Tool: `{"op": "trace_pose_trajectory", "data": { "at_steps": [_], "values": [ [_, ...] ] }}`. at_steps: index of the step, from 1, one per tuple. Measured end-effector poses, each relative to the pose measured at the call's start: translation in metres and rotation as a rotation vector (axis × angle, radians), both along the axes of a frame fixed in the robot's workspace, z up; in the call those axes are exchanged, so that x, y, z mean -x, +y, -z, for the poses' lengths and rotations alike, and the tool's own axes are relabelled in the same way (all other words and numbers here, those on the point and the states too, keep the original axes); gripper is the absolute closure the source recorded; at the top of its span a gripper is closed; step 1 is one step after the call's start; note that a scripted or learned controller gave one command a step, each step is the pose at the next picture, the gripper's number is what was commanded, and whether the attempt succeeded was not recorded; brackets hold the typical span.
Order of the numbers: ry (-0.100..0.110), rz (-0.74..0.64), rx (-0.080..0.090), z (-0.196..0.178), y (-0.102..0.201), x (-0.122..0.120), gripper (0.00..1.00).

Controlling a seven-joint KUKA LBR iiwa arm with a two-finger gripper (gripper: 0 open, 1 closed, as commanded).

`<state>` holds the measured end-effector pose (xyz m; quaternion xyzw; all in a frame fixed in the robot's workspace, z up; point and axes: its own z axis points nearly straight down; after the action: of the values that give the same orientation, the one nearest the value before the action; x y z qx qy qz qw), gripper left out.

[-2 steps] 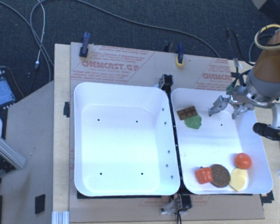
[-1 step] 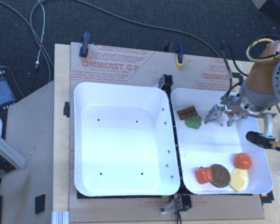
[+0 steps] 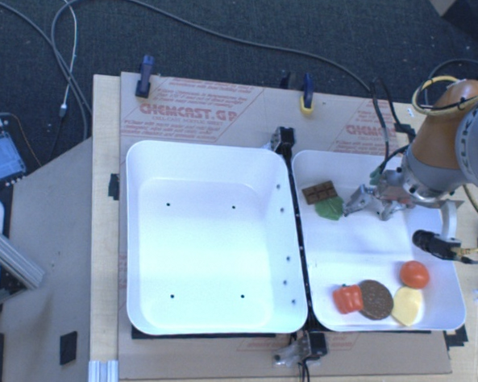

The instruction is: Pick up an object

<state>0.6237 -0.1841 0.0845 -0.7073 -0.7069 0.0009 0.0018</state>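
My gripper (image 3: pixel 369 207) hangs low over the back of the right bin (image 3: pixel 381 251), open, with nothing between its fingers. Just left of it lie a green piece (image 3: pixel 330 208) and a brown chocolate-like block (image 3: pixel 318 192), touching each other. The green piece sits a short gap from my left fingertip. Along the right bin's front are a red pepper-like piece (image 3: pixel 347 298), a round brown disc (image 3: pixel 375 299), a pale yellow piece (image 3: pixel 407 305) and an orange-red ball (image 3: pixel 415 274).
The left bin (image 3: pixel 208 305) stands beside the right one, their walls meeting at a black divider (image 3: pixel 295 230). The grey arm with its orange band (image 3: pixel 459 99) comes in from the right over the right bin's back corner. Clamps hold the board at the back edge.
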Motion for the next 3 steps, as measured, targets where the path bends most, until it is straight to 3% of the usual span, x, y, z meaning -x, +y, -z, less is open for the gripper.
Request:
{"op": "trace_pose_trajectory", "data": {
  "at_steps": [1, 3],
  "values": [
    [0.0, 0.001, 0.0, -0.009, -0.001, 0.0, 1.0],
    [-0.006, 0.0, 0.002, -0.124, -0.003, 0.001, 1.0]
  ]
}}
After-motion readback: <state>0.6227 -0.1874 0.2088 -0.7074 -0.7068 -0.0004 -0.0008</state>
